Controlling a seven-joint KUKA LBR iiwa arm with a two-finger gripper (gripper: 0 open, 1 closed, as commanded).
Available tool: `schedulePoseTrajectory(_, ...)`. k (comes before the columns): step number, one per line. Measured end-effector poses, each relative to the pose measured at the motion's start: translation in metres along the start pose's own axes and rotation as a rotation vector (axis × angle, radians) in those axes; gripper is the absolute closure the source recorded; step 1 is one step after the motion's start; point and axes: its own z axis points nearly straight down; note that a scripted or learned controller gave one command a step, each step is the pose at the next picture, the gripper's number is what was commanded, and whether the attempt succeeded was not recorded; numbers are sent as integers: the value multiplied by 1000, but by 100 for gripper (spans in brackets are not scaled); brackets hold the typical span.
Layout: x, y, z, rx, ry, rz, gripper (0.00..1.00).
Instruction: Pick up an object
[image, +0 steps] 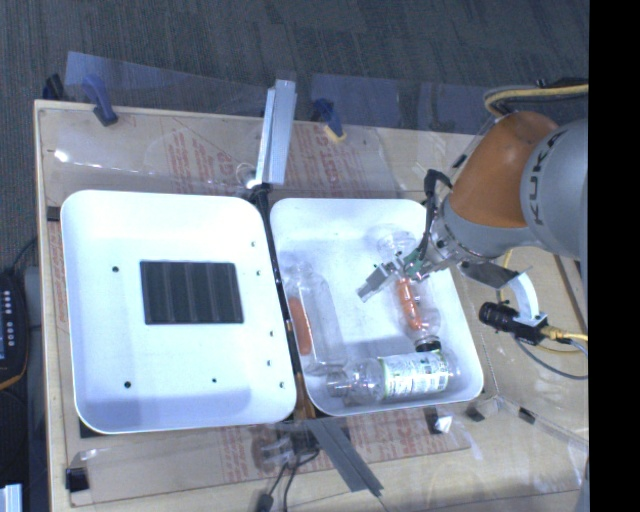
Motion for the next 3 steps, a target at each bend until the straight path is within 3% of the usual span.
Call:
schedulePoseTrajectory(1, -4, -5, 40, 3, 3, -52, 0)
schedulePoseTrajectory(2, -4, -4, 30, 3, 3, -55, 100)
schedulePoseTrajectory(3, -4, -4, 30, 3, 3, -55, 0)
